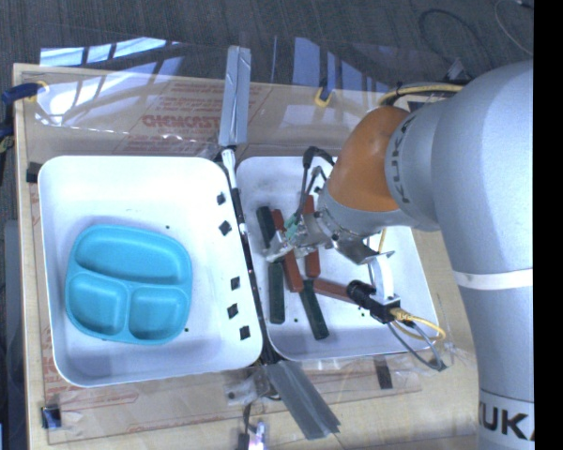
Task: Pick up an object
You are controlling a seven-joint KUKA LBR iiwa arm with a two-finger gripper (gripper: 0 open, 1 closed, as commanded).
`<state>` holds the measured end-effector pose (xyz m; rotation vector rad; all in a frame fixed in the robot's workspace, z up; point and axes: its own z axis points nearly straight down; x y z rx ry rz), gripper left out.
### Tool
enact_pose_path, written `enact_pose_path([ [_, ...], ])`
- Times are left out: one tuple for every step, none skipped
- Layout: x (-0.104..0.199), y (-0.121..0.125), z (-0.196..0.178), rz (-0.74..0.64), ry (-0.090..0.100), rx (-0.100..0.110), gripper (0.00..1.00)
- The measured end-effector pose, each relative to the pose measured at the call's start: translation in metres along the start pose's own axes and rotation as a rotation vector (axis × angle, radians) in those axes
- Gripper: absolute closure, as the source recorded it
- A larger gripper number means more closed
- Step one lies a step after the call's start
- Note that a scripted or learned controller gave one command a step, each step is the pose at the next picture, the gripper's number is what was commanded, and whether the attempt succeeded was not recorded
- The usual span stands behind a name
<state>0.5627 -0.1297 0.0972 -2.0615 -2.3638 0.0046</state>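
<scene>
In the right bin (408,261) lie several long thin pieces, some dark green (275,293) and some red-brown (291,275), heaped together on its left half. One more dark green piece (312,315) points toward the bin's front edge. My gripper (296,237) is low over the top of this heap, right among the pieces. The wrist and its orange band (371,172) hide the bin's middle. I cannot see any piece lifted off the floor of the bin.
A light blue divided tray (127,284) lies in the left bin (66,181). A ridge with small black squares (236,279) separates the two bins. The grey arm covers the right side of the bench.
</scene>
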Motion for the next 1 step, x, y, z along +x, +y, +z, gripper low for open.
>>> enact_pose_path([
  [0.0345, 0.0054, -0.1216, -0.159, -0.001, 0.000, 1.00],
])
